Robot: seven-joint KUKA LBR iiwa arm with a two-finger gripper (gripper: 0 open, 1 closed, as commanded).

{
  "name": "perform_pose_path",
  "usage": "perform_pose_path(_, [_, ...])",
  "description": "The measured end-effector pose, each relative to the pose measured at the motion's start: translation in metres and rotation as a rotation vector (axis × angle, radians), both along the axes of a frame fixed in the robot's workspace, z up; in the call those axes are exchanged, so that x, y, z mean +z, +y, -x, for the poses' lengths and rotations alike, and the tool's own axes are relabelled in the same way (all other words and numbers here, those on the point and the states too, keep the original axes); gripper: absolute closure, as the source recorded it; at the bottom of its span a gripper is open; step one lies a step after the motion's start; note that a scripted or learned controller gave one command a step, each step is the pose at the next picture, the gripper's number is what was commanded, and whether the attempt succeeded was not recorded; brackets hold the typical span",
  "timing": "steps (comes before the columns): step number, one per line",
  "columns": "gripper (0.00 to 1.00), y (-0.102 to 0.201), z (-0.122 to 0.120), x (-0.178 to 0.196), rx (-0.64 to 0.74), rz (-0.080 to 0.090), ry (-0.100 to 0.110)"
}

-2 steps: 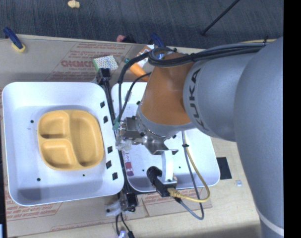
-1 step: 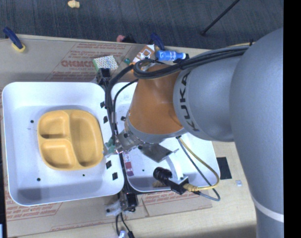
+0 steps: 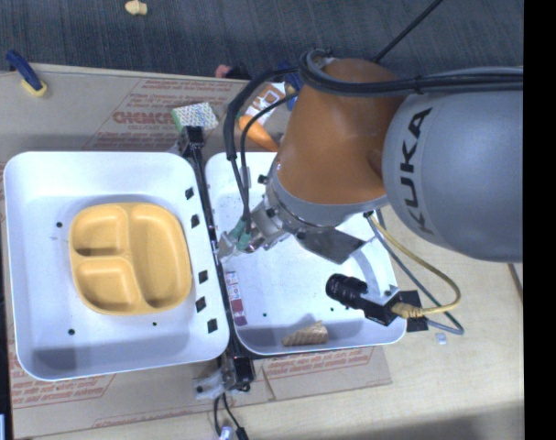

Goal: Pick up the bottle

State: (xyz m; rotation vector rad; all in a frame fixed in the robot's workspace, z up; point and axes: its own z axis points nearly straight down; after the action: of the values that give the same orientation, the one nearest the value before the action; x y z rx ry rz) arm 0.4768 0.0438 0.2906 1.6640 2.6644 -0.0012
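Arm (image 3: 351, 145) leaning low over right bin (image 3: 296, 287), jaws (image 3: 244, 238) at bin's left wall; cannot tell if open or closed. Bottle not made out, possibly hiding under wrist. Risk: jaws closing on nothing, or scraping wall. Yellow tray (image 3: 129, 255) lying left of jaws

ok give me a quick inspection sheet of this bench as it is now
surface: two white bins, left bin, right bin, on printed cardboard
job's things: bottle not identifiable
clutter: yellow divided tray in left bin; brownish object near right bin's front wall
grippers: gripper low over right bin, fingers hidden
cables: black cables over the arm; yellow wire at right
surroundings: dark carpet, small yellow scrap
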Motion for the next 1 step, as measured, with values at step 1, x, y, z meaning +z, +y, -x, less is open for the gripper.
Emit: perform_pose_path(1, [1.0, 0.0198, 0.0014, -0.0621, 0.041, 0.0, 0.005])
